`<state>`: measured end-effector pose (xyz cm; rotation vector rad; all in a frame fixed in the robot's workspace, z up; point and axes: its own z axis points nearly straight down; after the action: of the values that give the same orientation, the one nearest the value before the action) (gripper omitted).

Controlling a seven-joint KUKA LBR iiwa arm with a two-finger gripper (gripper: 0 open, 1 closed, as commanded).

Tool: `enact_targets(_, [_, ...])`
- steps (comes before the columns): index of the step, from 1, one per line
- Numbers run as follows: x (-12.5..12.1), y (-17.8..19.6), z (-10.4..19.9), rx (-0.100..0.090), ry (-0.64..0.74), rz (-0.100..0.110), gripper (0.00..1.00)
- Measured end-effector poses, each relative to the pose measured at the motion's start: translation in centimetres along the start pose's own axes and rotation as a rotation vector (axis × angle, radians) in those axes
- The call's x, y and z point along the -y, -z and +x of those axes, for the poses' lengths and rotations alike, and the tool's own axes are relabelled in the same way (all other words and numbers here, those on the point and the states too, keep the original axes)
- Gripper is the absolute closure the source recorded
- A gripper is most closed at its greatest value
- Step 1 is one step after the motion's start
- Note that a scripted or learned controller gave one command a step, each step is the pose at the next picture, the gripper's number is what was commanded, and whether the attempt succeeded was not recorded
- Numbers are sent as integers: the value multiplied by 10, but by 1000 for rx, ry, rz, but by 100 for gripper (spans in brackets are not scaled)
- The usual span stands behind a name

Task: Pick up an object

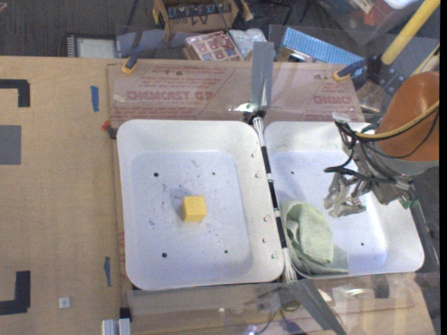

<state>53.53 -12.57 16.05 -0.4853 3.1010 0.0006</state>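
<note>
A small yellow cube (194, 209) lies near the middle of the left bin (140, 145). A crumpled pale green cloth (312, 237) rests in the near left corner of the right bin (398, 257). My gripper (345, 202) hangs over the middle of the right bin, just right of and slightly beyond the cloth. Its fingers (333, 201) stand apart, open, with nothing between them.
The grey arm with its orange band (412, 117) reaches in from the right over the right bin, trailing cables. A grey divider strip (262, 82) runs between the bins at the back. Cardboard sheeting and clutter lie beyond the bins.
</note>
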Motion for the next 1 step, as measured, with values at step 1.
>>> enact_targets(1, [-3,28,-34,5,397,2,100])
